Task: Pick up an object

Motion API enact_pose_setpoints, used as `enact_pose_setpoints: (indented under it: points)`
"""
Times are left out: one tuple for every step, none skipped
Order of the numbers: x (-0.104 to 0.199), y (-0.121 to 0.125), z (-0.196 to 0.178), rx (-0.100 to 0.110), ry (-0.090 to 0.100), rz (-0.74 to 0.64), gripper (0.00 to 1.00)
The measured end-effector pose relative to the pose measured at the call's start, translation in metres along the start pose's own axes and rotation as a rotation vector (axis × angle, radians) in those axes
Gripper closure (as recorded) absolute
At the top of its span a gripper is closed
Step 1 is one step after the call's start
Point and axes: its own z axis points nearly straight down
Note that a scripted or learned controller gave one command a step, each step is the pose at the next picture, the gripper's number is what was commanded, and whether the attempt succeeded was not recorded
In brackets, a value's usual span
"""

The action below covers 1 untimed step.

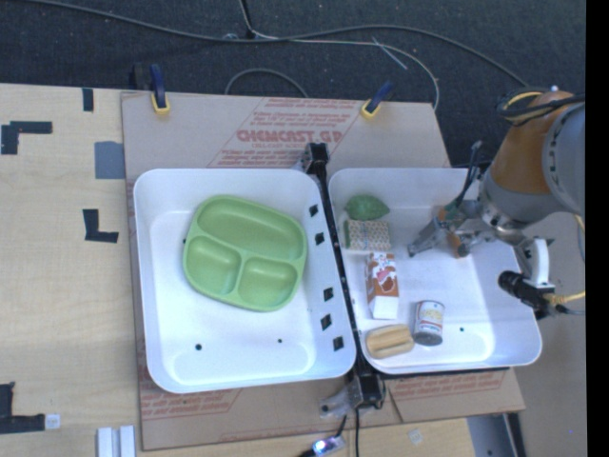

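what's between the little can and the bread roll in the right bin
Nothing: in the camera view, the can and the bread roll lie side by side near the right bin's front edge, with a narrow strip of bare white floor between them.

The grey arm [557, 174] comes in from the right, its orange band [523, 155] sitting just above the wrist and well behind the fingers. From the band the wrist angles down and to the left, ending in the gripper [440, 236]. The fingers [425, 240] point left and slightly downward, stretched out ahead of the wrist body at a low slant. Their tips are dark and thin, and how far apart they stand cannot be made out. A black fitting [525, 287] juts from the arm below and behind the fingers.
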Motion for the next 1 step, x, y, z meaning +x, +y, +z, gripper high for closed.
enact_pose_setpoints:
  points:
    - [-0.0002, 0.0004, 0.0241, -0.007, -0.003, 0.000, 0.00]
